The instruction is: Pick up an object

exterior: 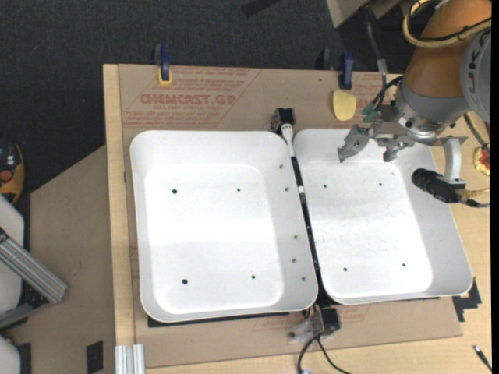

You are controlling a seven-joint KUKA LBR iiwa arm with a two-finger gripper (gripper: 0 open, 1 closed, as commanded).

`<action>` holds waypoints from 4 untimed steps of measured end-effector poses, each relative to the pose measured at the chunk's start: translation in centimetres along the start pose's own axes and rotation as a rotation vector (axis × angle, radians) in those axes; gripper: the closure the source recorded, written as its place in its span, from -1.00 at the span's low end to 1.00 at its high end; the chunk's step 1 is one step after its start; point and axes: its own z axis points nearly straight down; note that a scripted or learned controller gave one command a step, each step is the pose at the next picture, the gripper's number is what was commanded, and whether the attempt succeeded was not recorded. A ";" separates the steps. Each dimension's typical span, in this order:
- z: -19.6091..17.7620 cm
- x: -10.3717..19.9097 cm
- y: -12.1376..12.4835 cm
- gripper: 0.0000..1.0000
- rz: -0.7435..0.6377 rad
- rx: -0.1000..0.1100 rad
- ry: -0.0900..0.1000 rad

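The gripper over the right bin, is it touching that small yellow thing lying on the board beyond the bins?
Apart. In the camera view the open gripper hangs over the right bin's far edge, with bare board showing between it and the yellow thing.

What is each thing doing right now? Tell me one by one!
gripper: open, fingers spread, nothing between them, up over the far end of the right bin.
right bin: flat on the bench, white, with small dark dots on its floor.
left bin: flat beside the right bin, edges touching.
yellow piece: lying on the bench beyond the right bin, outside both bins.
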 end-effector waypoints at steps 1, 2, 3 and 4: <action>-16.3 3.2 -5.3 -1.00 -0.005 -0.020 -0.001; -16.3 3.1 -5.3 1.00 -0.002 -0.006 -0.002; -3.7 14.2 -2.7 1.00 -0.010 0.008 0.003; -12.7 4.2 0.0 1.00 0.009 -0.014 -0.006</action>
